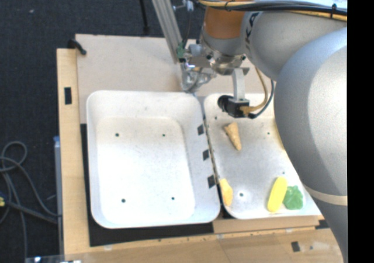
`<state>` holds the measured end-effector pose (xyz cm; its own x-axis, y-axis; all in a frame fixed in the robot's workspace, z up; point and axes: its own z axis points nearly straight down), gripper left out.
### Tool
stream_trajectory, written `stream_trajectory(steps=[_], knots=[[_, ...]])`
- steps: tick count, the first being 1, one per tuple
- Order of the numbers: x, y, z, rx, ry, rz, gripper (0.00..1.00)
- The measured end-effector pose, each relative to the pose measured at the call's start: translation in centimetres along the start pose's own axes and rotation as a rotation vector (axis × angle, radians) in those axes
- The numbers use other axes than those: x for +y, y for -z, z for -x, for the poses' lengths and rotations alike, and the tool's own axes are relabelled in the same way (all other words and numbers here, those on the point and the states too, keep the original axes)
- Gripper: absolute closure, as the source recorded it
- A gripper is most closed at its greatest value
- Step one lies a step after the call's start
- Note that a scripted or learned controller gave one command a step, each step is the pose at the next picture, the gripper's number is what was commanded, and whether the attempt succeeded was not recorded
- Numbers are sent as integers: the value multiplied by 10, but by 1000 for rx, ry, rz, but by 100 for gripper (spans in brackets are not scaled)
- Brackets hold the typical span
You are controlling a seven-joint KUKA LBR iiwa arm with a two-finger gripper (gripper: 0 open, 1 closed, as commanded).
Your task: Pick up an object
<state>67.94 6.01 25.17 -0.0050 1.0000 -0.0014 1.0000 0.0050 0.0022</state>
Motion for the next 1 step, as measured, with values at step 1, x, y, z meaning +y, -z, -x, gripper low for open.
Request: stream_trajectory(steps=[1], knots=[[-1, 1, 3, -2, -1, -1, 0]])
